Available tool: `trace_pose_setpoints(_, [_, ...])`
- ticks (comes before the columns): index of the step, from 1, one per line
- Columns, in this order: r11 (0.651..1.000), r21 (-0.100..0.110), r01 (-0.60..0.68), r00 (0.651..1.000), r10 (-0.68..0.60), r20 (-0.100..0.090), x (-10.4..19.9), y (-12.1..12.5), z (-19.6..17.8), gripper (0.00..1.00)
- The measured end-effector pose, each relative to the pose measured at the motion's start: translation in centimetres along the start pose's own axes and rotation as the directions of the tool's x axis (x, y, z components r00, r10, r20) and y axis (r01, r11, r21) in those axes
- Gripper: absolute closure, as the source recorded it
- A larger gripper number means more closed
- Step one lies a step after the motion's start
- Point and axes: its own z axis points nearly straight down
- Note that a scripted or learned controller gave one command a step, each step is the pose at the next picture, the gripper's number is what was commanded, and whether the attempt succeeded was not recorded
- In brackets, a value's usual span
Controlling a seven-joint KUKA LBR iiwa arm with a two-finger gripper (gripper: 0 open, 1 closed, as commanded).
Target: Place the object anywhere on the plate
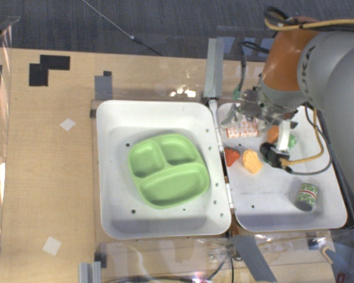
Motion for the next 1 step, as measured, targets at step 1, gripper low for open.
trace_pose_setpoints(1, [0.999, 0.0, -0.042, 0.999, 0.042, -0.001, 7.4, -1.73, -6.12, 1.0])
